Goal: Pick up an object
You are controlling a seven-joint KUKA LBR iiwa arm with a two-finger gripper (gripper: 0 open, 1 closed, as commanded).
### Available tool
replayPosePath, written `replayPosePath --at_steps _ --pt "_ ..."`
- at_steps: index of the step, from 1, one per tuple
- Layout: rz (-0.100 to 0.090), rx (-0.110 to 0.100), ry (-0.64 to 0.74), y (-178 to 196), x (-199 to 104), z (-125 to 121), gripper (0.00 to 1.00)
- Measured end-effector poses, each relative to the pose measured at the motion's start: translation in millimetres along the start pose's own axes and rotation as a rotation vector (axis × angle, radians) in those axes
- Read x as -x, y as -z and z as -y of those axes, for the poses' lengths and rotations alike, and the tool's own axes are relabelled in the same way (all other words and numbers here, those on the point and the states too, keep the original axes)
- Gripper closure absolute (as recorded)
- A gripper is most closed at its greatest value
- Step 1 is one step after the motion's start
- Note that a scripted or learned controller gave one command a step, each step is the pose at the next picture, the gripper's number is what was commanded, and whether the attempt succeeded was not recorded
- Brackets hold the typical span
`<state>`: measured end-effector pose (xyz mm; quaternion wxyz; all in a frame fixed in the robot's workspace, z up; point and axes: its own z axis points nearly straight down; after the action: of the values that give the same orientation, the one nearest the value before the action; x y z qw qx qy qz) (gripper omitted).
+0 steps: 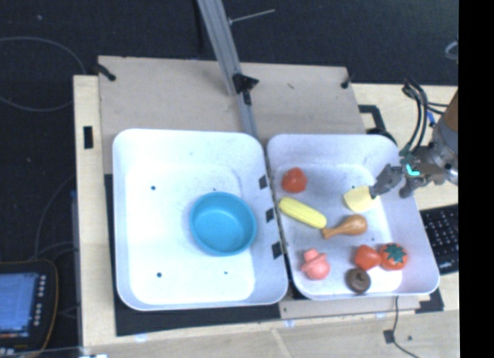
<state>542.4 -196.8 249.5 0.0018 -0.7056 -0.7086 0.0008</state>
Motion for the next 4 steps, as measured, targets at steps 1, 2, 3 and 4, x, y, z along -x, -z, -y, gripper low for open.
replayPosePath --at_steps 1,2,3,4 --pt "0.001 0.006 0.000 3 0 -1 0.00" --pt "0.004 -0.001 -0.004 -55 2 9 0.00" --pt "0.003 0.001 -0.008 -100 -3 11 0.00" --pt "-0.002 0.007 -0.006 -145 -2 8 0.00"
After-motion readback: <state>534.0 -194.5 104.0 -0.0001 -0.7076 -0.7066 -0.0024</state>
